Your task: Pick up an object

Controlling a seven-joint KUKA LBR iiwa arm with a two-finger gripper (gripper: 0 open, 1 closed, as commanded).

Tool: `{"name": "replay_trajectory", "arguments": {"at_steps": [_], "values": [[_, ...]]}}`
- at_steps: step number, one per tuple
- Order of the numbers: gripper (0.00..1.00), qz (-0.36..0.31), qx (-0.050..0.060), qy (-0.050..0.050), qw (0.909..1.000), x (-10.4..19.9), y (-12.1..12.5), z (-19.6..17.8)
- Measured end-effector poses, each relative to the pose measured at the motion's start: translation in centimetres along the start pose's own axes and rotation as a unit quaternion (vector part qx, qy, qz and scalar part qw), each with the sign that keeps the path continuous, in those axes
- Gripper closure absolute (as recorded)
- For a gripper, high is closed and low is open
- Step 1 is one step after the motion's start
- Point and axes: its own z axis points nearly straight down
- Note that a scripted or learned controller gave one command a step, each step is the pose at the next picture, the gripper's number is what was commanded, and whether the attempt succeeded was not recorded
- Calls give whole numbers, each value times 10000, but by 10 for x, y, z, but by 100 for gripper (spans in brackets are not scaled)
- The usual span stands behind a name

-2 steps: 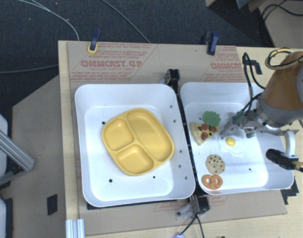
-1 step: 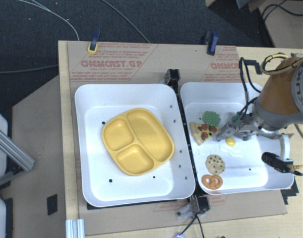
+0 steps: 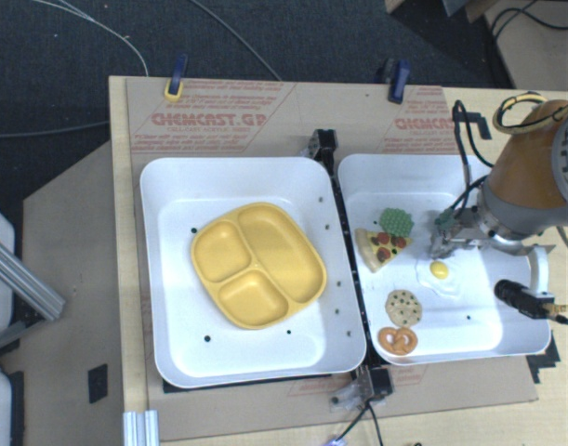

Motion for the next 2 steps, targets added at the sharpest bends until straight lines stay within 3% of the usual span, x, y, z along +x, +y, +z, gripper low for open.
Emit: {"name": "replay_trajectory", "arguments": {"at_steps": [1, 2], "values": [[100, -11, -7, -7, 10000, 6, 11, -54], [100, -7, -2, -7, 10000, 9, 4, -101]]}}
